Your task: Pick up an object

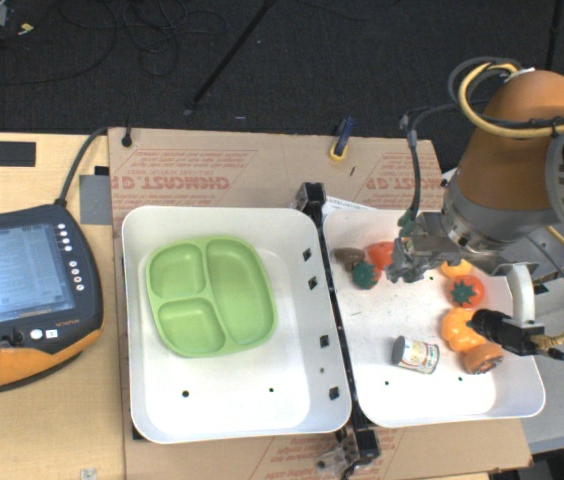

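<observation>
1. Closest to the lens in the right bin (442,416) is a small can (415,354) lying on its side. It has bare white floor in front of it and to its left, so it's the loner of the bunch.
2. The gripper (403,267) hangs low over the back-left part of that bin, just beside a red toy (380,255) and a green-and-brown toy (362,273). Honestly can't tell from this angle whether it's open or closed, and I don't see anything held in it.
3. My guess is the red toy is the target, since it's nearest. The risk is that those two toys sit almost touching. A descent that's slightly off could shove one into the other, or pinch both and drop them.
4. Other risk: both toys lie near the bin's left wall, the one next to the left bin (212,428). A nudge that way would jam them against the edge, where there's poor room to close around anything.
5. On the gripper's other side, an orange toy with a green top (465,290) and a bigger orange toy (458,328) crowd in under the arm. A sideways sweep that way could knock them about.
6. Best open room is the front-left floor of the right bin, around the can. The left bin has a green divided plate (210,296), well apart from all this.
</observation>
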Available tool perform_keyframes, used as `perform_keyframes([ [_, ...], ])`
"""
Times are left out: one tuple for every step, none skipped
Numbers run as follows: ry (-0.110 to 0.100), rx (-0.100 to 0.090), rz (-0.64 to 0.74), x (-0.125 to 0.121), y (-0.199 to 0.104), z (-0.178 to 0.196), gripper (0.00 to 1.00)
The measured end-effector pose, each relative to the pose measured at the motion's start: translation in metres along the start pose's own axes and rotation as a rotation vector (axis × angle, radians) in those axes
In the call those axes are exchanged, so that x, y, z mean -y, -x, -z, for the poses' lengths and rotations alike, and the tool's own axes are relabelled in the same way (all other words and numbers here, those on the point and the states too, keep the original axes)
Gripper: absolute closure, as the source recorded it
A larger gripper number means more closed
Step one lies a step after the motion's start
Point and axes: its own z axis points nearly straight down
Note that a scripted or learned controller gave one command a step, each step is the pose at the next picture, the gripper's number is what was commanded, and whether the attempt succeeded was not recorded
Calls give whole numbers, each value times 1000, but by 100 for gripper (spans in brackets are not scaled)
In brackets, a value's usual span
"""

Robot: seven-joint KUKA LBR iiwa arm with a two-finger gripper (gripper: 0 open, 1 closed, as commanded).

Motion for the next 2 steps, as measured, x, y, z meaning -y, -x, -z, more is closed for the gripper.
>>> perform_keyframes([
  [-15,-1,1,-4,-59,-3,100],
  [-2,2,-4,-3,-45,127,100],
])
